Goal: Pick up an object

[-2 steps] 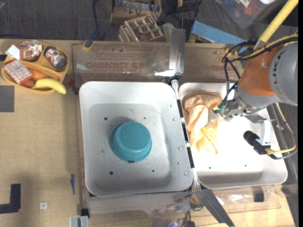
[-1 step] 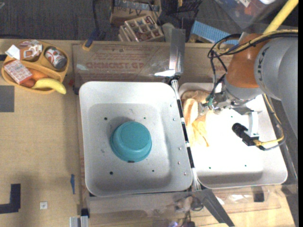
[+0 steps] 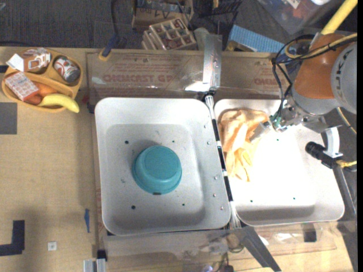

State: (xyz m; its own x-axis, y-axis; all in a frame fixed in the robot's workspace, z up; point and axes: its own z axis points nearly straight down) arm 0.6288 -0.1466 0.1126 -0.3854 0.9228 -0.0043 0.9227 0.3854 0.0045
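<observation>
From my remote seat, the gripper (image 3: 265, 126) sits in the upper part of the right bin (image 3: 295, 200), its tip right at the edge of the orange cloth (image 3: 238, 140), though it's too blurry for me to tell how the tip is set or whether it's got any fabric. The cloth lies crumpled along that bin's left wall. Over in the left bin (image 3: 113, 208), a teal bowl (image 3: 158, 169) rests upside down near the middle.
</observation>
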